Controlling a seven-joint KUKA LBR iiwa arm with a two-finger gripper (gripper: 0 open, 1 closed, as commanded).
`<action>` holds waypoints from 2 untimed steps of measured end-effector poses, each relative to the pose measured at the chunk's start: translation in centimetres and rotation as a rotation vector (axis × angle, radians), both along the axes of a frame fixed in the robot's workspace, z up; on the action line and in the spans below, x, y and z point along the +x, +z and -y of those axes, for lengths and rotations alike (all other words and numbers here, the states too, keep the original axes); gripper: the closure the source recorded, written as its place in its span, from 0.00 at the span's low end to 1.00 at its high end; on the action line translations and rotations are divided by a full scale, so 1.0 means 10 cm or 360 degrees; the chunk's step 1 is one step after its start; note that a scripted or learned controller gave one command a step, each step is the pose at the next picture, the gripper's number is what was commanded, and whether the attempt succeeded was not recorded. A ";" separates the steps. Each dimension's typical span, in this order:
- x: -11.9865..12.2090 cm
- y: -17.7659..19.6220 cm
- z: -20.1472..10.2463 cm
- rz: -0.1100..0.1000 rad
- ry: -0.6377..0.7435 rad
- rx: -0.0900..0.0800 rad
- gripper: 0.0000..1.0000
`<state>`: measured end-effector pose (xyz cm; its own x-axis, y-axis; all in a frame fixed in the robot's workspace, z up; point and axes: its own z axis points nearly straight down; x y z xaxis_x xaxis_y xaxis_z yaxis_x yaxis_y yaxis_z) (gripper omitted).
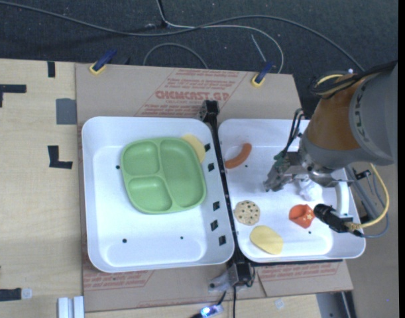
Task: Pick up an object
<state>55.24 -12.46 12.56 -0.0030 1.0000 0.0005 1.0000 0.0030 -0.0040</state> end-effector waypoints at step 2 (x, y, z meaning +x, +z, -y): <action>0.04 0.85 0.01 0.0011 -0.0002 -0.0002 1.00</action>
